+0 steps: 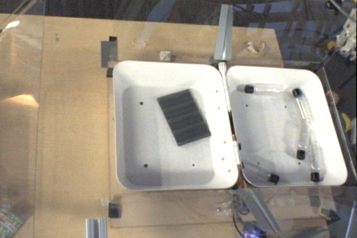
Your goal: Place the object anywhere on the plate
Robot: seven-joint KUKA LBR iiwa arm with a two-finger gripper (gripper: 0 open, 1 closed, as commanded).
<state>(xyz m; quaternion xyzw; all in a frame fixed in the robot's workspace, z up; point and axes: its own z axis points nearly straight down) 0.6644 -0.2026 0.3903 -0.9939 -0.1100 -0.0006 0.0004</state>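
A dark grey ribbed rectangular slab (183,117) lies flat and slightly turned in the middle of the left white bin (128,170). Several clear plastic tubes with black end caps lie in the right white bin (279,125). One tube (271,88) runs along the far wall. Another tube (304,120) runs down the right side. A short tube (261,171) rests near the front left corner.
The two bins touch along a central seam under a grey metal bracket (225,30). Small black blocks (112,42) sit on the wooden bench by the left bin's corners. Cables and pale hardware (344,8) crowd the top right corner. A glass pane covers the left.
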